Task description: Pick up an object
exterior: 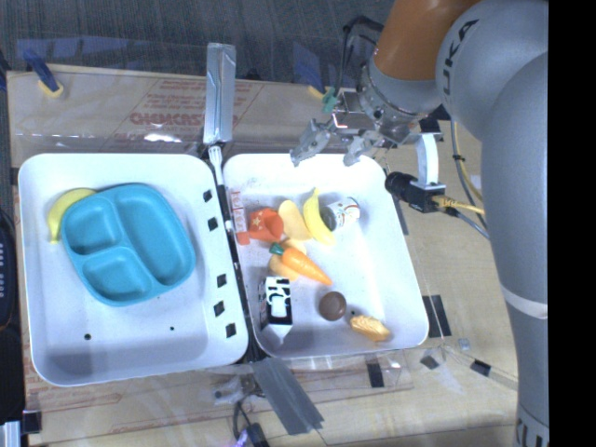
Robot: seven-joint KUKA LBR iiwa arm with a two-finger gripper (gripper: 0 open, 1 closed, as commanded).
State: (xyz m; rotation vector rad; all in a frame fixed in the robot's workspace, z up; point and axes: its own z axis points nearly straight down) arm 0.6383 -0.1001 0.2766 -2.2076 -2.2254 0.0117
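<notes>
Probably lab: taped bench (112, 110), bins (37, 343).

The bench (112, 101) bears two white bins (56, 343) (400, 250) side by side.

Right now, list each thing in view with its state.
pincer: open, holding nothing, above the right bin's far rim
blue tray: flat in the left bin, covering part of a yellow piece
carrot: lying on its side in the right bin
brown ball: resting apart from the carrot
</notes>
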